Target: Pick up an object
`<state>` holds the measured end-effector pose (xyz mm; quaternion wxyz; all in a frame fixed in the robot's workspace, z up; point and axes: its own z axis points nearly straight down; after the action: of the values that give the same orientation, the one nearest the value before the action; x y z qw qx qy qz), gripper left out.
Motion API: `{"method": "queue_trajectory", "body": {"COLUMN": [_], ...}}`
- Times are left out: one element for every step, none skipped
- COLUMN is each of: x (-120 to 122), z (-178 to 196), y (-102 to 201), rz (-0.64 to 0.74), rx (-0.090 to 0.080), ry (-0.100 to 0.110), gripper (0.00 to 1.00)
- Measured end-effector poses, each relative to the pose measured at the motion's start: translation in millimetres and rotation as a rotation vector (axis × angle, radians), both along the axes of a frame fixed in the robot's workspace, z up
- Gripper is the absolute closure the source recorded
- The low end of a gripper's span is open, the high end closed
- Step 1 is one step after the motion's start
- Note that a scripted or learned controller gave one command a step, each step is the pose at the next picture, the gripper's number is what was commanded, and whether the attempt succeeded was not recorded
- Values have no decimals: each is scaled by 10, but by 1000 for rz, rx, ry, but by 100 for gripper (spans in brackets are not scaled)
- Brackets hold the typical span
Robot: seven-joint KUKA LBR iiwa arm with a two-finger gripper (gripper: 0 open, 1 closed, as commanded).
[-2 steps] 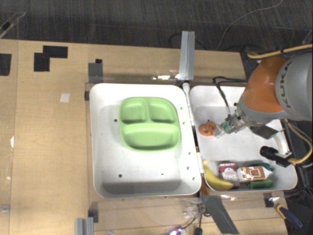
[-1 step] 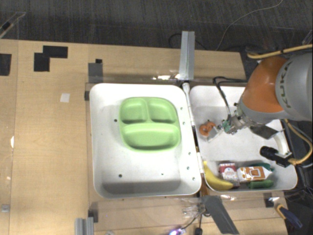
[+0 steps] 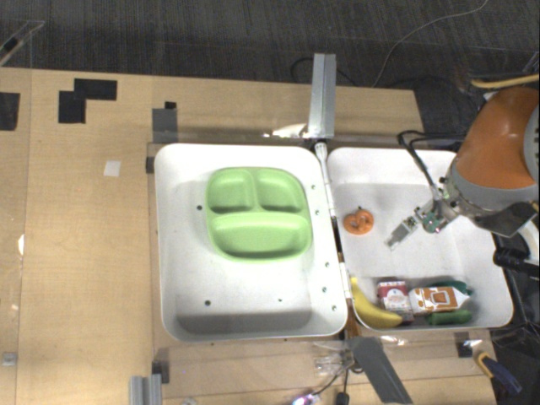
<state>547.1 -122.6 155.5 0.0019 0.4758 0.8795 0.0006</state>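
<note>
Camera view is cutting the arm (image 3: 506, 154) off at the right edge, so most of its body is sitting out of frame. End effector (image 3: 403, 231) is hanging over the middle of the right bin (image 3: 380, 171); fingers are too small and blurred, so I cannot tell how far apart they are standing, and nothing is showing between them.

Small orange object (image 3: 359, 221) is lying near the right bin's left wall, just left of the end effector and apart from it. Banana (image 3: 374, 308) is curving into the near-left corner. Along the near wall, a red-and-white packet (image 3: 392, 294), an orange-and-white carton (image 3: 437, 297) and a green item (image 3: 447, 316) are crowding together; labels are unreadable.

Left bin (image 3: 181, 310) is carrying a green divided plate (image 3: 256, 211) around its centre.

Far half of the right bin is lying open; the arm is overhanging its right wall. Desk (image 3: 76, 251) is stretching bare left of the bins.
</note>
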Motion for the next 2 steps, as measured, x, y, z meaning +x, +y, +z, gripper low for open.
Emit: {"method": "queue_trajectory", "body": {"x": [550, 573], "z": [-618, -527], "y": [236, 240], "rz": [177, 176], "rx": [0, 0], "ry": [-2, -7], "gripper": [0, 100]}}
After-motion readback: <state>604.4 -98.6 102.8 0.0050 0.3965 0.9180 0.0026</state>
